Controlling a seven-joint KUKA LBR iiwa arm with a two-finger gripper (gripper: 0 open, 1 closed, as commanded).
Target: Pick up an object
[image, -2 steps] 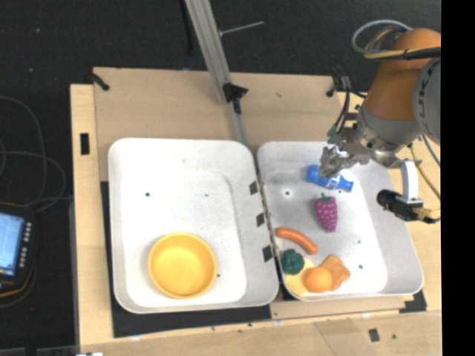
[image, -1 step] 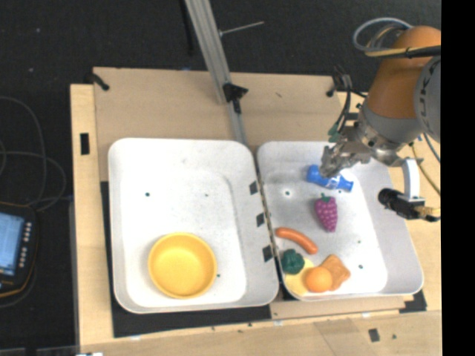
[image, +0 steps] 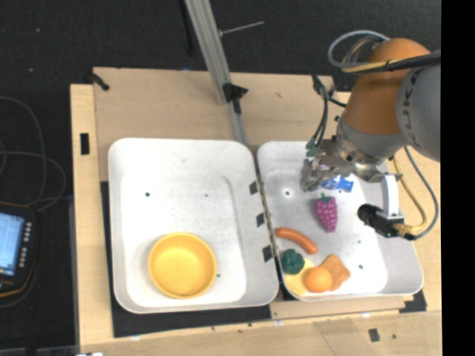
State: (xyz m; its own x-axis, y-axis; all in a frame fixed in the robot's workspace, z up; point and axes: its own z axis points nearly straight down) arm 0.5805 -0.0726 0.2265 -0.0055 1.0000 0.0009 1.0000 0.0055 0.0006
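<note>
A: Where do the grapes (image: 326, 213) lie from your gripper (image: 315, 182)?

B: In the right bin (image: 286, 162), just below your fingers and slightly right, long axis vertical; finger state you cannot tell.
</note>
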